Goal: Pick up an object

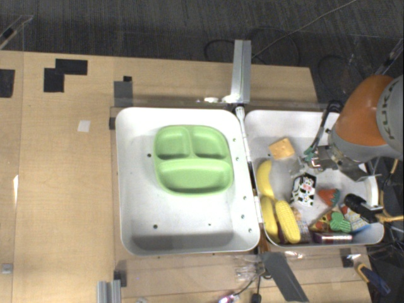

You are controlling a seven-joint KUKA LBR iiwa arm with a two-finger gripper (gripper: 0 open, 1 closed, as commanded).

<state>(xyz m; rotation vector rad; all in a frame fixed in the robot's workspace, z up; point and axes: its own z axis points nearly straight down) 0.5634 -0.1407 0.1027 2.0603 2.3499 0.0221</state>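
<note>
The right bin (278, 124) holds a heap of small objects. A yellow banana (264, 177) lies along its left wall, with a second banana (269, 217) and a corn cob (288, 222) below it. A tan square cracker (282, 148) sits near the bin's middle top. A black-and-white spotted toy (304, 191) lies in the centre, and a red piece (329, 197) and a green toy (339, 221) lie to its right. My gripper (314, 160) hangs over the right bin, just above and right of the spotted toy, right of the cracker. Nothing shows in its grasp.
The left bin (129, 188) holds a green divided plate (192, 158). A metal post (241, 74) rises behind the wall between the bins. The arm's orange band (360, 115) overhangs the right bin's far right side. Cables lie on the dark floor behind.
</note>
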